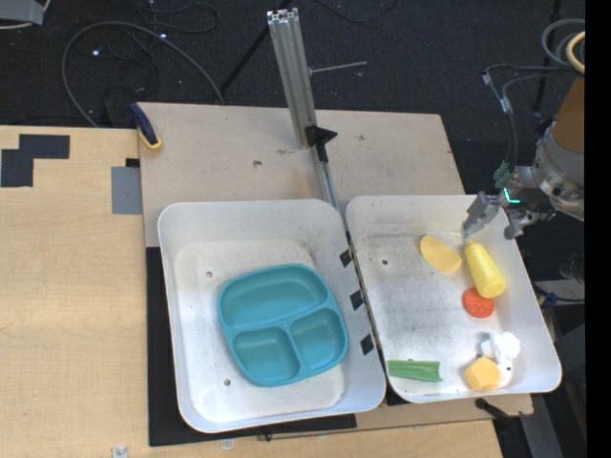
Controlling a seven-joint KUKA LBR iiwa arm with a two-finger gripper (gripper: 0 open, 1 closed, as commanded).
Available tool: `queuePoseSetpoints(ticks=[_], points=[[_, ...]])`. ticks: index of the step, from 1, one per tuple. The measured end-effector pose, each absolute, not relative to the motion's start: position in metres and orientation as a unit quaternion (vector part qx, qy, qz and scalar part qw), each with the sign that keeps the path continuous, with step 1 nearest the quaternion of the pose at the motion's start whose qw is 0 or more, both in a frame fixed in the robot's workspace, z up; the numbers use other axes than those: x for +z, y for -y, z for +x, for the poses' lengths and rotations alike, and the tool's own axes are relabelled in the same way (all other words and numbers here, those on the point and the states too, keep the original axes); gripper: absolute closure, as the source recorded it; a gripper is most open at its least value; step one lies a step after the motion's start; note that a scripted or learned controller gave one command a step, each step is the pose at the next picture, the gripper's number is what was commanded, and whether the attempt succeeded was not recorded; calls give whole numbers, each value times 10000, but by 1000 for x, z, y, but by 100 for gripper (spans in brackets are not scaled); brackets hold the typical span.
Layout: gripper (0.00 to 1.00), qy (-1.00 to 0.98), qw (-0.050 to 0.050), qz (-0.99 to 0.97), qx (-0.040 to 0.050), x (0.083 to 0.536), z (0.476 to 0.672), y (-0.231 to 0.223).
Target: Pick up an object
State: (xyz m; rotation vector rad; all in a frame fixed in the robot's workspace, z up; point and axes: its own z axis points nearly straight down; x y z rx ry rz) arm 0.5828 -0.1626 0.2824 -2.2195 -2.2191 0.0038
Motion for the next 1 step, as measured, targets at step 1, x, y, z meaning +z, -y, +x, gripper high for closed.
queuePoseSetpoints(ticks=[1], points=[[0,7071,4,-7071,4,284,583,163]])
